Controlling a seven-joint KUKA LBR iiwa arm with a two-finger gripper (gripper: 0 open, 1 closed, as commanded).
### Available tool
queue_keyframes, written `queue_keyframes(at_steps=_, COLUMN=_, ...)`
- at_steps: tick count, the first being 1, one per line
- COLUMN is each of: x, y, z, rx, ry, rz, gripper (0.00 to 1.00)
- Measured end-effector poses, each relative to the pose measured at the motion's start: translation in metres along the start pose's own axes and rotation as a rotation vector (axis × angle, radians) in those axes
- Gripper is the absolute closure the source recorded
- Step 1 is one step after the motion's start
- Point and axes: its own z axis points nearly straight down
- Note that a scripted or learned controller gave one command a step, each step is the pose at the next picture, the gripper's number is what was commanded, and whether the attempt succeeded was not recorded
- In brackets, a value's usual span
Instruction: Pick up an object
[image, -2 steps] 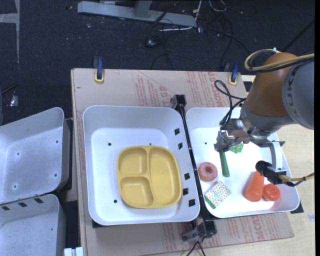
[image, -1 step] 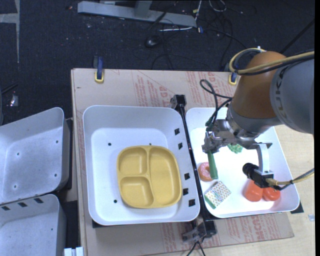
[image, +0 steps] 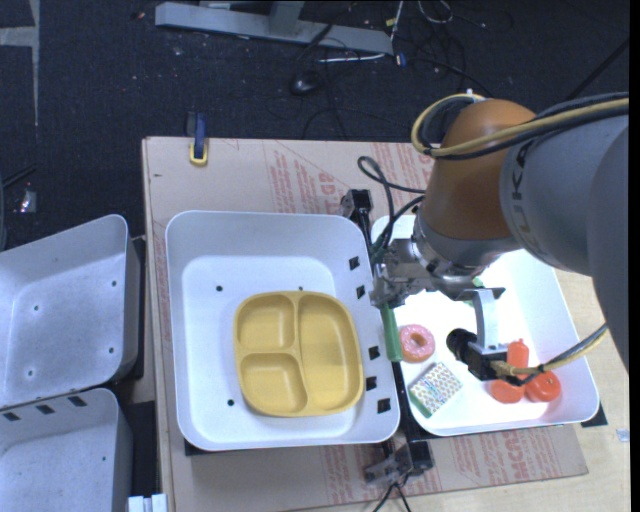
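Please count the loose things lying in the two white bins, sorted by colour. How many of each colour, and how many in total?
Yellow: 1, divided plate
Pink: 1, donut
Green and white: 1, patterned block
Orange-red: 2, pieces
Total: 5

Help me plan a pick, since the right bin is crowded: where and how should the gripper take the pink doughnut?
The pink doughnut lies flat in the right bin, its hole facing up. Probably best from straight above, pinching across one side of the ring, one finger in the hole. The green stick lies close on its left, so take the freer right side.
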Motion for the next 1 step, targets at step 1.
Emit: queue_keyframes(at_steps=1, x=0.0576, y=-0.0145, z=-0.0105, rx=0.0, ry=-0.001, rz=0.001, gripper=1.0)
